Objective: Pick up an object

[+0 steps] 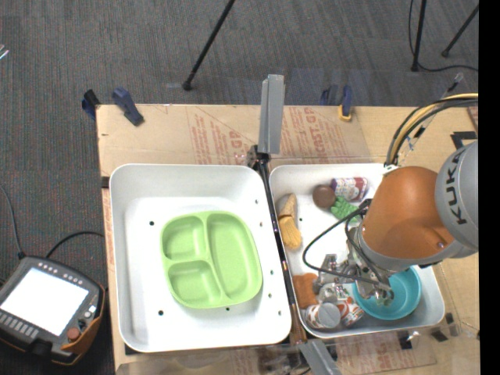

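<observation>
Two white bins sit side by side on my bench [180, 131]. The left bin [129, 209] has a green divided plate [211, 258] lying flat near its middle. The right bin [433, 307] carries all the small stuff.

My tool [351, 276] is down low in the right bin, at the front, under my orange wrist band. It sits among the clutter there; I cannot tell whether it is released, clenched, or grasping anything, because the wrist and cables hide it.

Objects in the right bin:
- blue bowl [394, 299] at the front right, partly under my wrist
- orange block [305, 289] against the left wall, just left of the tool
- printed can [332, 315] lying at the front edge, just below the tool
- yellow corn-like piece [290, 221] along the left wall, further back
- brown ball [323, 197], red-and-white can [350, 187] and a small green item [342, 208] clustered at the back

A tablet-style pendant [47, 303] lies on the floor left of the bench.
</observation>
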Robot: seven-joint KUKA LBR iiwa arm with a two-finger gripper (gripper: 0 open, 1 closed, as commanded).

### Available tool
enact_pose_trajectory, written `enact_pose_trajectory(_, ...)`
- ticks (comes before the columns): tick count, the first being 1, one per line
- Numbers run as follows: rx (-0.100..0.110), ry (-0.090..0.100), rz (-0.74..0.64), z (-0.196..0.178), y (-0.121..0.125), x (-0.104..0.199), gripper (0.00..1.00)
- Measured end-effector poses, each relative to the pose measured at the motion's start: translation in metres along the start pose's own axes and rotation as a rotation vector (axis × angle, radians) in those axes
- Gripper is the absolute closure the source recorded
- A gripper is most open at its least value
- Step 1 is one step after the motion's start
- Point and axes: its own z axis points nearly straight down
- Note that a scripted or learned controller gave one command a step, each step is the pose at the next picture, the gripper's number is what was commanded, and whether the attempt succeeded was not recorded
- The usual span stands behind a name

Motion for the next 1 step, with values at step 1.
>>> enact_pose_trajectory(1, 0.007, -0.037, 0.003, -0.0071, -0.0025, -0.0103, 0.0)
